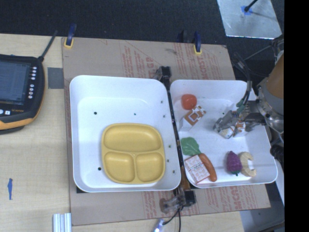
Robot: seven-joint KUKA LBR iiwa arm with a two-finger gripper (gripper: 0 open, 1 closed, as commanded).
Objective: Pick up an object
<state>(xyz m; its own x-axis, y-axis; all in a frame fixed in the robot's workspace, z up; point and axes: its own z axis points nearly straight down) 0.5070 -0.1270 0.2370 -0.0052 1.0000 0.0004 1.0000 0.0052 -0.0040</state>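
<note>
Though near arm (pixel 268 111), carton (pixel 194 116) apart, leftward

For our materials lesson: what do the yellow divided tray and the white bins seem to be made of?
Yellow divided tray: probably moulded plastic, matte, judging by its even colour and soft rounded compartment ridges. White bins: likely thin plastic, slightly glossy, with smooth rounded rims and faint sheen.

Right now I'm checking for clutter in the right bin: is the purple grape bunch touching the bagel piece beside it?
Touching. The camera view shows the purple grape bunch pressed against the bagel piece, no white bin floor between them.
</note>
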